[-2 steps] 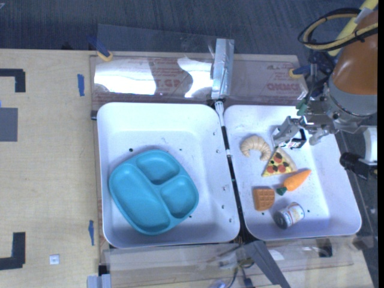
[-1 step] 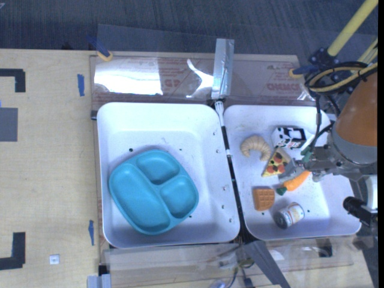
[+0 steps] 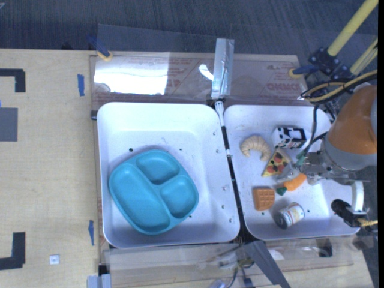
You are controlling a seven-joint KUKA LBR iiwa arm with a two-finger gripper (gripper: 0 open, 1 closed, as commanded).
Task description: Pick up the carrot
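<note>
Beside the carrot [image 3: 293,183] sits the hand [image 3: 307,171], finger state unreadable.

Bright, even light falls from overhead. Both white bins [image 3: 162,116] look slightly washed out, and strong glare streaks the clear panel [image 3: 138,77] behind them. Shadows are soft and short, pooling under the blue tray [image 3: 153,189]. Focus is moderate throughout, and small details stay grainy.
</note>
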